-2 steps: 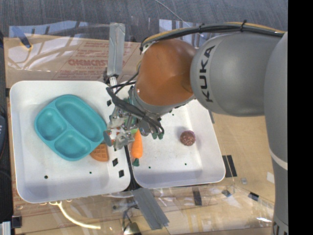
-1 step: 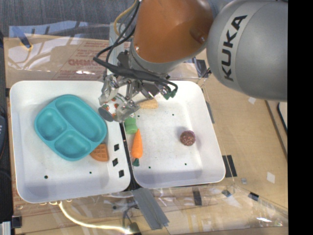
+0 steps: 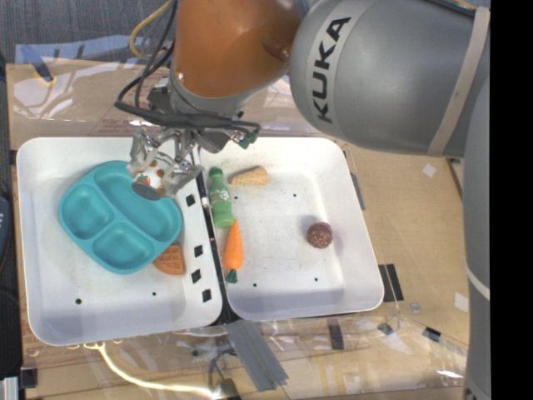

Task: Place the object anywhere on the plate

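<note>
On the counter (image 3: 420, 223), we start in the left bin (image 3: 37, 248), where the teal divided plate (image 3: 93, 213) lies on a slant with its three compartments bare. Over the plate's upper right rim hangs the gripper (image 3: 158, 182), pointing down from the orange-banded wrist. Whether it is clenched or released we cannot tell, since cables and metalwork crowd the tip. A small pale speckled shape (image 3: 146, 176) shows at that tip, and we cannot say whether it is an object in hand or part of the tool.

Just below and to the right, a waffle piece (image 3: 170, 262) rests on the bin floor, touching the plate's lower right edge but not on it. We judge it the loose item nearest the gripper, lying straight down the view from the tip.

Across the wall between the bins, the right bin (image 3: 287, 294) holds the rest. A green bottle (image 3: 221, 200) and a carrot (image 3: 233, 251) lie end to end against the left wall, their long axes running up and down the view. A cone-shaped pastry (image 3: 250, 176) lies crosswise near the top, and a brown ball (image 3: 319, 235) sits well apart towards the right. The grey arm (image 3: 375, 65) spans the top of the view.

If the speckled shape is the object, the release point is already over the plate and only a short move inward to the left remains. If not, nothing has yet been placed.
</note>
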You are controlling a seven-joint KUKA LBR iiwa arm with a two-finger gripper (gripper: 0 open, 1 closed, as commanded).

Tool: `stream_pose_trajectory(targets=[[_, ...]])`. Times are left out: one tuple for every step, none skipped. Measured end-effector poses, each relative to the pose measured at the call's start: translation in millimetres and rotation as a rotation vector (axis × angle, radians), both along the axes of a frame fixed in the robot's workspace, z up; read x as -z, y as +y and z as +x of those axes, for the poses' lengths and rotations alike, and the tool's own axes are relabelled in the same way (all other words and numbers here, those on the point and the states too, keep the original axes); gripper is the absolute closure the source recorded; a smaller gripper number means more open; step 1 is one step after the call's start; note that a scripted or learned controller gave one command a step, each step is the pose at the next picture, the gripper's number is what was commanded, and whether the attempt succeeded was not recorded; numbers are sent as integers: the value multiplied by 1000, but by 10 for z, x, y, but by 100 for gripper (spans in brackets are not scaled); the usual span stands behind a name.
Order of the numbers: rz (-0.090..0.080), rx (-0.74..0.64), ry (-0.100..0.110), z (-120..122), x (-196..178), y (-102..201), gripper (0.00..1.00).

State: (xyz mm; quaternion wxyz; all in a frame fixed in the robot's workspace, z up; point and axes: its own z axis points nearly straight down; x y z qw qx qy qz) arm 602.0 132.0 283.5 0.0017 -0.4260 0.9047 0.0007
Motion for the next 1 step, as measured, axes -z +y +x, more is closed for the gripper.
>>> stream_pose_trajectory(targets=[[0, 2, -2, 6, -13, -11, 0]])
